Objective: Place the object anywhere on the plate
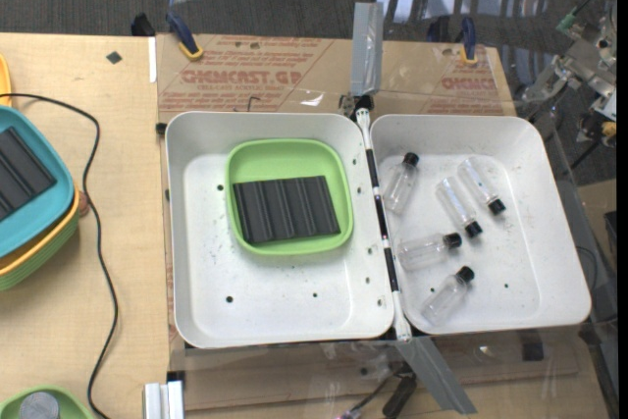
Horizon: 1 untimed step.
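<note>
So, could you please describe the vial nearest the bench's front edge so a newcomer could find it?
Look in the right white bin, which holds five clear vials with black caps. The front vial lies lowest in the camera view, near the bin's front-left corner, below the vial lying almost sideways.

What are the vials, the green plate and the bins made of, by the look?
Vials: clear plastic or glass, see-through bodies with black caps; which of the two I can't tell.
Plate: likely moulded plastic, matte lime green, with rounded corners and a raised rim. A dark ribbed insert, maybe rubber or foam, lies in it.
Bins: probably thin formed white plastic, faintly glossy, scuffed.
</note>
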Available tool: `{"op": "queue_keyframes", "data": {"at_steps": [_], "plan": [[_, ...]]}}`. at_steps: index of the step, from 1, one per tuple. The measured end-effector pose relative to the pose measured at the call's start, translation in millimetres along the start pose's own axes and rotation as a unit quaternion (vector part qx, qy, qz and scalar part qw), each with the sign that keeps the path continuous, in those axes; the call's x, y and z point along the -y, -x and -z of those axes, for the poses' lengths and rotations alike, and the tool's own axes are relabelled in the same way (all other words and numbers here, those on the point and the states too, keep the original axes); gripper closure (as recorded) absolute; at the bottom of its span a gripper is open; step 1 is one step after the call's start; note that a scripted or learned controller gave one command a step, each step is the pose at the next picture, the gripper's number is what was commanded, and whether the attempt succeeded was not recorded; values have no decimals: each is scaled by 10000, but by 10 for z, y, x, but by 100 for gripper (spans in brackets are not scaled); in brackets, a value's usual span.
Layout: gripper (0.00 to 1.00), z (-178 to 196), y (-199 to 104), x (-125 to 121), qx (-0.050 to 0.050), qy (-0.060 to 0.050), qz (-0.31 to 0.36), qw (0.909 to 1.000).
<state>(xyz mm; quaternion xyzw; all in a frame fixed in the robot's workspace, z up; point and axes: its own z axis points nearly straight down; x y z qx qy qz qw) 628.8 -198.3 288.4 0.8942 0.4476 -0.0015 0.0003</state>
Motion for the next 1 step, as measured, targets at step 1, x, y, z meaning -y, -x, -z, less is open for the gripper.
{"op": "queue_keyframes", "data": {"at_steps": [1], "plan": [[0, 836, 139, 0, 1, -9, -930, 9957]]}}
